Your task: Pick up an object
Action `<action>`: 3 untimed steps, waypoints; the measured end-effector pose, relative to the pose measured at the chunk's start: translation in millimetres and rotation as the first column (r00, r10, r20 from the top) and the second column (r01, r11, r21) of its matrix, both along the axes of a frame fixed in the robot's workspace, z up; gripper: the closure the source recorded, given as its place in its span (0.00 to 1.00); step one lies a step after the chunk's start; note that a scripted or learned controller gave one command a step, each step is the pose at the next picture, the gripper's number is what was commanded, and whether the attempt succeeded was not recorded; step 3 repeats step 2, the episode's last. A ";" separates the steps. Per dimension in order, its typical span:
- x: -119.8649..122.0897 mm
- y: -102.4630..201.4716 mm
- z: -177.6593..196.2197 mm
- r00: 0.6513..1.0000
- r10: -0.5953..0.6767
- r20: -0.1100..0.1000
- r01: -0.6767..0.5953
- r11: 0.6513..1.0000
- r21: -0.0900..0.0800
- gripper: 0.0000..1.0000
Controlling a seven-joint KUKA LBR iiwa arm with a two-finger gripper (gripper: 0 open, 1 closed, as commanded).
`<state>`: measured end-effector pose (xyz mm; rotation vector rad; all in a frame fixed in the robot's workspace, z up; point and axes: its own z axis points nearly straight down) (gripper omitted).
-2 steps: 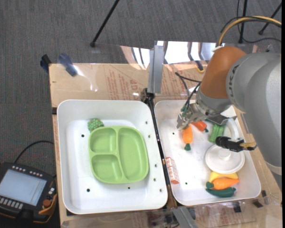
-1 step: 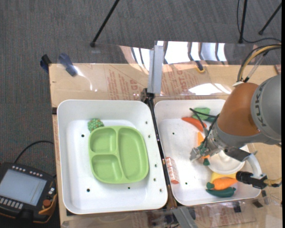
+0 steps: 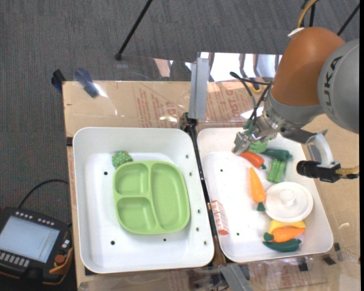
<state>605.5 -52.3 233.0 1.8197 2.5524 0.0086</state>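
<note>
Red pepper (image 3: 252, 159) sits right under my gripper (image 3: 245, 143), at the far end of the right bin (image 3: 230, 235), touching or nearly touching my fingertips; looks like my target. A green piece (image 3: 258, 145) is pressed in beside it, partly hidden by my wrist. Just past that, toward the arm side, a dark green vegetable (image 3: 276, 165). Nearer the camera from my jaws: a carrot (image 3: 257, 185), then a white lidded bowl (image 3: 288, 201), then a yellow and orange pile (image 3: 285, 231).

Risks, my guess: items are crowded here, so closing could catch the green piece along with the pepper, or nudge the pepper sideways so it slips out. The bin wall is close behind, and a finger could hit it on the way down.

Jaws: cannot tell how they stand; they are small and blocked by the wrist. Nothing is seen clamped between them.

Well away, the left bin (image 3: 85, 162) holds a green divided plate (image 3: 151, 197) and a small broccoli (image 3: 122, 158).
</note>
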 end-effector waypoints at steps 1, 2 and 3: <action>-131.6 -24.8 -49.0 0.999 0.027 -0.020 -0.027 1.000 0.001 1.00; -88.6 -53.7 -130.9 0.990 -0.136 -0.021 0.136 0.991 0.000 1.00; -88.6 -53.7 -130.9 0.990 -0.136 -0.021 0.136 0.991 0.000 1.00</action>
